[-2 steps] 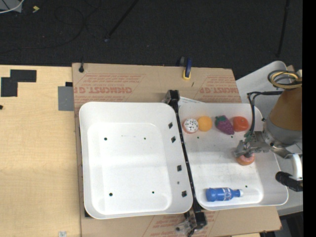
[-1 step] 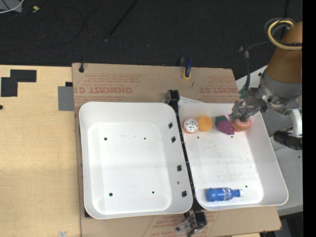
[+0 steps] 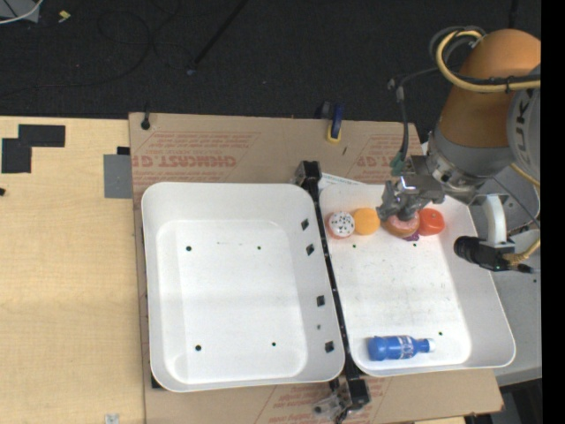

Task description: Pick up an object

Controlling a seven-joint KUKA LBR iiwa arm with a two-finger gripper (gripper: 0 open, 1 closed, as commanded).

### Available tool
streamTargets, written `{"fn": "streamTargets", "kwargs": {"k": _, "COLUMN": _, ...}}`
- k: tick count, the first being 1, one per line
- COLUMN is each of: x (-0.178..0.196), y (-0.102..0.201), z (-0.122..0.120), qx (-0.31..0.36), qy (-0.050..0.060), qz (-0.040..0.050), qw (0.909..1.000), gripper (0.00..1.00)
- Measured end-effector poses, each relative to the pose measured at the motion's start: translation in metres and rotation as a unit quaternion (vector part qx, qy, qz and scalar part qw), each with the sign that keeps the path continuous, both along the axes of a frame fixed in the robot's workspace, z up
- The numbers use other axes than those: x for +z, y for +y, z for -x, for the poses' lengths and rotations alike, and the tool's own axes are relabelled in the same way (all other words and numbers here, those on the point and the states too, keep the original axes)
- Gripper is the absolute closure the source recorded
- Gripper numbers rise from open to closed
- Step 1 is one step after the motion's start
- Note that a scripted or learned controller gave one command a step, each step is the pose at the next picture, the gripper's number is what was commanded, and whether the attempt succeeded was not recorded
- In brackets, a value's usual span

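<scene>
I see the gripper [image 3: 402,208] low over a pinkish object [image 3: 404,228] between the orange ball [image 3: 365,221] and red object [image 3: 432,222]; I cannot tell its fingers' state.

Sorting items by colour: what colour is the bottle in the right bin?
Blue, with a white cap; the bottle shows clearly in the camera view.

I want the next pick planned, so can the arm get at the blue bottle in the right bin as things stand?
Probably yes. The blue bottle lies on its side alone near the front of the right bin, with bare floor around it. The hand is at the back of the bin over the small objects there, nothing between.
</scene>
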State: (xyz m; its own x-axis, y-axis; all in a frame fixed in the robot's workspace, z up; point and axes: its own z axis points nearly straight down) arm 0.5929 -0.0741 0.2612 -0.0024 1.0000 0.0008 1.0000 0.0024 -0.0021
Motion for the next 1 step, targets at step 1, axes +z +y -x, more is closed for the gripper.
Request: {"fn": "streamTargets", "kwargs": {"k": 1, "x": -0.0516, "y": 0.0547, "z": 0.0472, "qx": 0.0, "qy": 0.004, "qz": -0.0008, "qw": 1.0, "gripper": 1.0}}
